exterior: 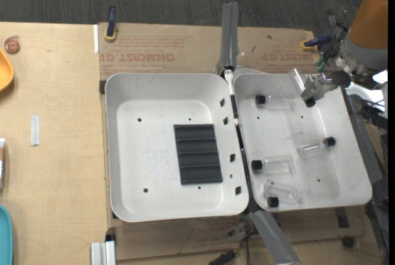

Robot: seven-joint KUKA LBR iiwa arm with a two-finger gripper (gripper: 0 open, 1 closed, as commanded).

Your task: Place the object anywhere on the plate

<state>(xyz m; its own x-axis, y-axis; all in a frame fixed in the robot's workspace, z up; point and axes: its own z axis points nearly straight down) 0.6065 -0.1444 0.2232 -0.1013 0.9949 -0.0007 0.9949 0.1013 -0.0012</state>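
Two white bins sit side by side on the bench: the left bin (123, 134) carries the dark ribbed plate (198, 154) flat on its floor, slightly right of centre, and the right bin (345, 134) holds the scattered clear vials with black caps. The arm (370, 23) comes in from the right, gripper (310, 96) low over the right bin's far edge, and its fingers look pinched on one clear vial (299, 81), black cap down, angled upward. Another vial (315, 146) lies mid-bin, and three more (271, 165) are near the front-left corner.
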